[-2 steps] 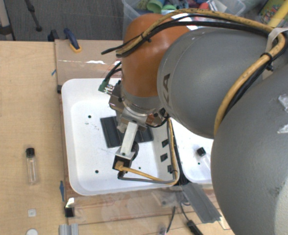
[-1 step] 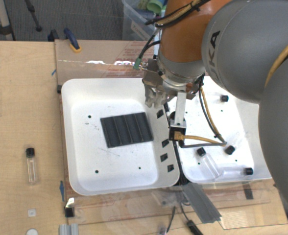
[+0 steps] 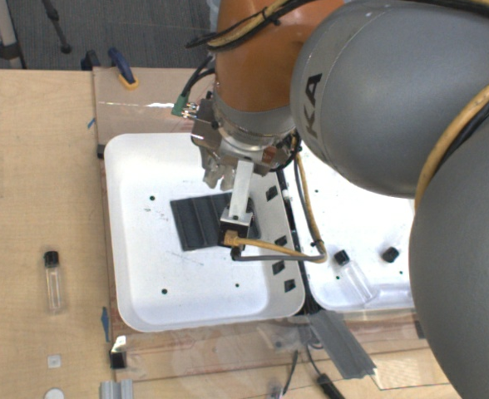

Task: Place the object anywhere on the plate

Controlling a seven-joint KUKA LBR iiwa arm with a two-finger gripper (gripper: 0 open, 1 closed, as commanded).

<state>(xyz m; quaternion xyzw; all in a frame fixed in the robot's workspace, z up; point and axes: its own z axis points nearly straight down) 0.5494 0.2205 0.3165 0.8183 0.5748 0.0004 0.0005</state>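
Note:
A dark grey ribbed rectangular plate (image 3: 196,223) lies flat in the left white bin (image 3: 145,289), a little right of its middle. My gripper (image 3: 216,174) hangs low over the plate's far right corner, under the orange wrist band. The arm's bulk covers the bin's right part and whatever lies under the gripper. A clear, transparent object (image 3: 358,283) lies in the right bin (image 3: 377,299) near its front wall, well away from the gripper.
Two small black knobs (image 3: 341,258) (image 3: 389,254) sit in the right bin beside the clear object. A glass vial with a black cap (image 3: 53,281) lies on the wooden bench left of the bins. A blue clamp (image 3: 125,71) stands at the back.

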